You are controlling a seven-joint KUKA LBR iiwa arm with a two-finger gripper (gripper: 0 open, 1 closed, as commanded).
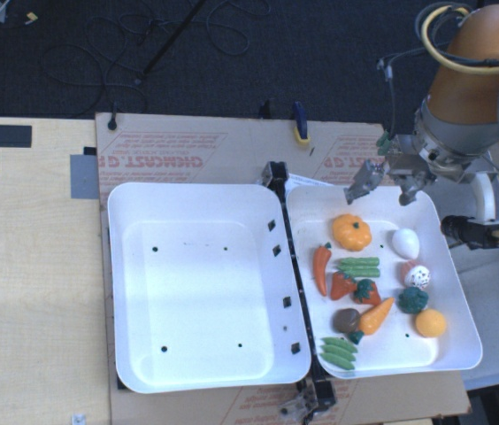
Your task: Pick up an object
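**Toy food in the right bin, pincer open above its far edge**

Nearest my camera, green pea pods (339, 352) lie at the right bin's (458, 354) front edge. Behind them I see an orange carrot (376, 316), a white egg (405, 243) and a small pumpkin (352, 232). My gripper (389, 184) hangs with fingers spread, gripping nothing, just beyond the pumpkin. Cardboard (188, 151) beneath the bins carries red print, upside down and too blurred for me to read.

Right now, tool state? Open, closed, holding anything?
Tool: open, nothing between its fingers, poised above the far edge of the right bin.
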